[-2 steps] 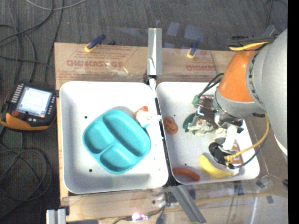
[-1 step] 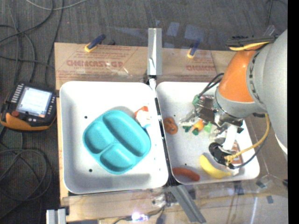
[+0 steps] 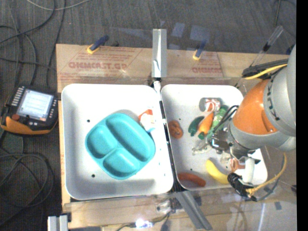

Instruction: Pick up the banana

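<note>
Dark carpet surrounding tabletop, two bins. Banana lying in right bin near sausage. Arm hanging over it, gripper state unclear, cannot tell.

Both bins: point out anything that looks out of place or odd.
In the left bin, a small orange-and-white item lies beside the teal tray, not in a compartment. In the right bin, toy foods lie loosely scattered, the banana partly under the arm.

Banana hemmed by sausage, arm
</note>
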